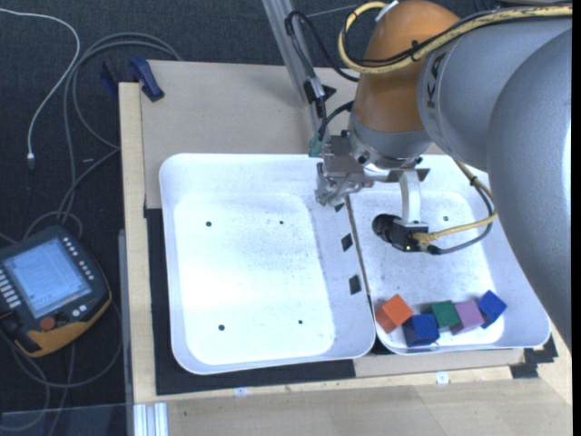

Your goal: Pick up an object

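Overhead, a slanted camera looks down on a tan bench [227, 107] bearing 2 shallow white bins side by side. A grey arm [508, 89] with an orange band [404, 57] above the wrist reaches in from the right. Its gripper [338, 189] hangs over the seam between the 2 bins, near their far edge; whether the gripper is spread or pressed together cannot be told from this angle, and nothing is visible between its tips. A black cable [399, 232] with a yellow lead loops below the wrist, over the right bin [454, 209].

5 small blocks sit clustered along the near edge of the right bin, well apart from the gripper: an orange block [395, 312], a dark blue block [421, 329], a green block [445, 315], a purple block [468, 313] and a second blue block [491, 306]. They lie close together, some touching.

On the dark floor left of the bench rests a control pendant [45, 287] with a lit screen.
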Robot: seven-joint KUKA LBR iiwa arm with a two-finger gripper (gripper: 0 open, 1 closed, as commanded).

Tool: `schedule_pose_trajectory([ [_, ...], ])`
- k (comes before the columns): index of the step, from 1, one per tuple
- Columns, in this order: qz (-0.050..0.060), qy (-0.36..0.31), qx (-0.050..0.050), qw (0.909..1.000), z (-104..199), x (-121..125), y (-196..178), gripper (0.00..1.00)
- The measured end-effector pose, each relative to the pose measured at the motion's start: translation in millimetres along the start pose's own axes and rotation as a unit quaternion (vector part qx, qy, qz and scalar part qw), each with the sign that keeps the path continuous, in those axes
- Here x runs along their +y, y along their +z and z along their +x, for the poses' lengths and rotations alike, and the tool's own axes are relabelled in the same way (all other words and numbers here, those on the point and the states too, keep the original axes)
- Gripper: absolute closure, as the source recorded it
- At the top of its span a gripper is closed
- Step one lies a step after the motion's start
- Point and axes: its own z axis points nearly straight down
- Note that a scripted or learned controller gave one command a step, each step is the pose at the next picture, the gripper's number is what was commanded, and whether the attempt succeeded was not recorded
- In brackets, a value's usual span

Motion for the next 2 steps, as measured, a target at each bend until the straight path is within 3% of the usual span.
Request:
schedule_pose_trajectory([
  [2,-0.002,-0.001,0.0,1.0,1.0,0.9,-21.2,1.0],
])
